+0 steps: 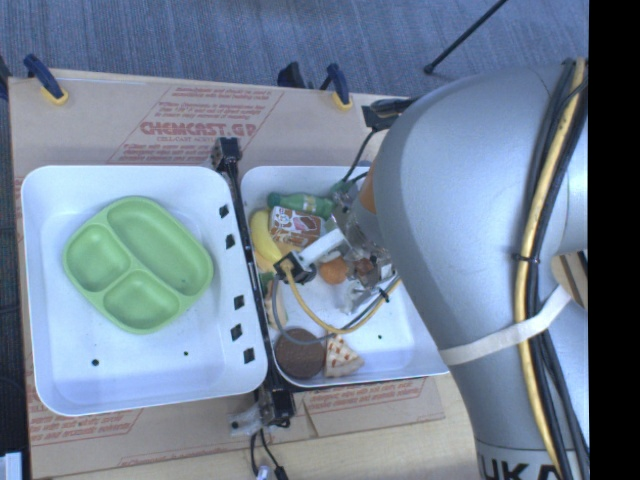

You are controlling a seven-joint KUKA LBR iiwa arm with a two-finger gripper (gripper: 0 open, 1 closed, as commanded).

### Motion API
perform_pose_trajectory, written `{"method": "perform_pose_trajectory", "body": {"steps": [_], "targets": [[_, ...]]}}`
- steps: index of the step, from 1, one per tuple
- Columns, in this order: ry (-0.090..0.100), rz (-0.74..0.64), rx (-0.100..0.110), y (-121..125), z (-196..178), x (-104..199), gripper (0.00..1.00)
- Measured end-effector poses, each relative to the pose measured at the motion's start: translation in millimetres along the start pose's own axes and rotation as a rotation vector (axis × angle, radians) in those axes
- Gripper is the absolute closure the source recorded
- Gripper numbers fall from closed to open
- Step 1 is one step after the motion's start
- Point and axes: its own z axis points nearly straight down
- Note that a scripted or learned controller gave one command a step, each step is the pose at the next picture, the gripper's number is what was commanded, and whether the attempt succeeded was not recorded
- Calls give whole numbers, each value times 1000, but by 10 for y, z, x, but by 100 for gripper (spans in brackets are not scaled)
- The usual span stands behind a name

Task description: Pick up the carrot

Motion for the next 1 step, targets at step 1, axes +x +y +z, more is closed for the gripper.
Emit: {"method": "perform_pose_trajectory", "body": {"steps": [1], "targets": [[25, 102, -12, -435, -40, -703, 0]]}}
